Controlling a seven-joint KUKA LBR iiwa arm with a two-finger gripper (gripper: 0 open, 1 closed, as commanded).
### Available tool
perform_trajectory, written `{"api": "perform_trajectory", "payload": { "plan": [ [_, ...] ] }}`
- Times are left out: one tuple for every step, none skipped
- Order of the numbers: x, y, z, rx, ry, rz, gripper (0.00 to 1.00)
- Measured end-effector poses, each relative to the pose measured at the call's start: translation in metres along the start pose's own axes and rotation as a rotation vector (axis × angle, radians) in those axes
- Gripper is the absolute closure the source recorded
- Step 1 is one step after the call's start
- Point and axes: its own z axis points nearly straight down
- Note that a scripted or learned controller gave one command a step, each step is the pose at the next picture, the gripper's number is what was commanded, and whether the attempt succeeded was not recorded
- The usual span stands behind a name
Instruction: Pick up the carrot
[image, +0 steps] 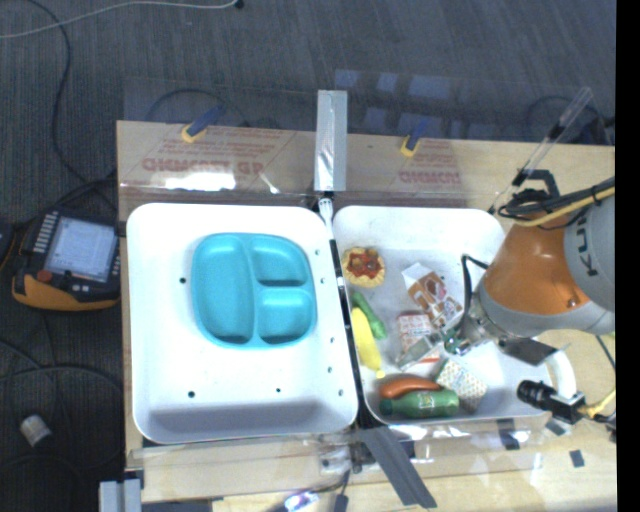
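Right bin (480, 225): gripper (455, 345) low among packets, carrot (408, 385) nearby.

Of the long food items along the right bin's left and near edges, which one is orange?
The carrot, lying just above the green bottle; the corn beside them is yellow.

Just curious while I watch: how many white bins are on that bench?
2. The left bin holds a blue divided plate. The right bin holds the food items, including the carrot near its front edge.
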Motion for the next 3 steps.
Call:
{"api": "perform_trajectory", "payload": {
  "plan": [
    [-0.076,0.0,-0.152,0.007,0.001,-0.069,0.0],
    [-0.045,-0.031,-0.019,0.004,0.002,-0.274,0.0],
    [-0.078,-0.019,-0.238,0.005,0.001,-0.33,0.0]
  ]
}}
